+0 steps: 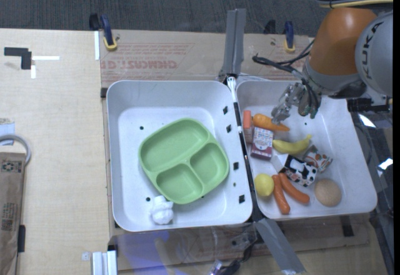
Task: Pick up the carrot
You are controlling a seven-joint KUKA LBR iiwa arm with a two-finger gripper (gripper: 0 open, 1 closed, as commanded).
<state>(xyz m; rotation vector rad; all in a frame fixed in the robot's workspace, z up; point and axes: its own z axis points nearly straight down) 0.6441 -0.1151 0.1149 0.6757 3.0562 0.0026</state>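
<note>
Tool fingers are seen slightly spread, hung just above the carrot, nothing pinched between them. That carrot is found in the right bin, beside a banana and a red carton.

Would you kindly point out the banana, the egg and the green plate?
banana [292,144], camera view, middle of its curved body
egg [327,193], camera view, centre of its shell
green plate [164,141], camera view, floor of its large compartment
</note>
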